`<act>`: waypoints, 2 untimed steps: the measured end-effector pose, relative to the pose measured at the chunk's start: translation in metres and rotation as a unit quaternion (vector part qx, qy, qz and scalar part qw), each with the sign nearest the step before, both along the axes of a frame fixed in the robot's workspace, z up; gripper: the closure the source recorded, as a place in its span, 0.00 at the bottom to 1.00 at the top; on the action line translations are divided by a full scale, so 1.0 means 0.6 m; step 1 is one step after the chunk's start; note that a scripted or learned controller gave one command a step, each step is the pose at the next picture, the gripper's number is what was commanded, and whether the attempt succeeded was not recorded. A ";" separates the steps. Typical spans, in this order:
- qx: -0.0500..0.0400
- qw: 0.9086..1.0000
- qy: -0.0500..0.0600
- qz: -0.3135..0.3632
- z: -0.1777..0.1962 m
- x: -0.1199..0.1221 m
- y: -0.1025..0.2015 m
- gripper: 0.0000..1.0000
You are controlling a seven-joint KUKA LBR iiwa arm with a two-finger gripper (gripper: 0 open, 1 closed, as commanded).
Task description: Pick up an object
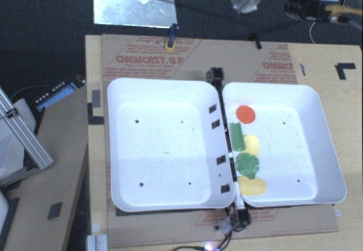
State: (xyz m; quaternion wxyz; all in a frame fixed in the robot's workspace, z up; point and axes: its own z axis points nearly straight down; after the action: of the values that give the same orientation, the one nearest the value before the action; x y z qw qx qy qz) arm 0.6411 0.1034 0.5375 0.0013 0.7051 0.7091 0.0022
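- the gripper (248, 4) hangs at the far edge of the scene, beyond the bench and well apart from both bins; whether it is wide or narrow cannot be told, and nothing shows in its grasp.
- the right bin (306, 130) holds a row of small things along its left wall, running far to near.
- farthest is an orange disc (245, 113), lying flat, round with no long axis.
- next is a green bar (237, 136), its long axis running far to near, roughly parallel to the bin's left wall.
- a yellow piece (251, 143) lies just right of the bar, touching it.
- a dark green leafy piece (247, 164) sits nearer, overlapping the yellow piece's near edge.
- nearest is another yellow piece (252, 187), its long axis running left to right.
- the left bin (161, 142) sits beside it, the two bins touching along the middle.
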 end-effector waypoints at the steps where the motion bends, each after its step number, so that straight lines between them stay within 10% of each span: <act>1: -0.002 1.000 0.012 0.000 -0.284 -0.170 0.021 1.00; 2: 0.001 1.000 -0.002 0.001 -0.172 -0.106 0.091 1.00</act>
State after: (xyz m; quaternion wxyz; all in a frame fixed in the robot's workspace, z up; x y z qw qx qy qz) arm 0.5776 0.1582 0.4342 0.0022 0.7043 0.7099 0.0046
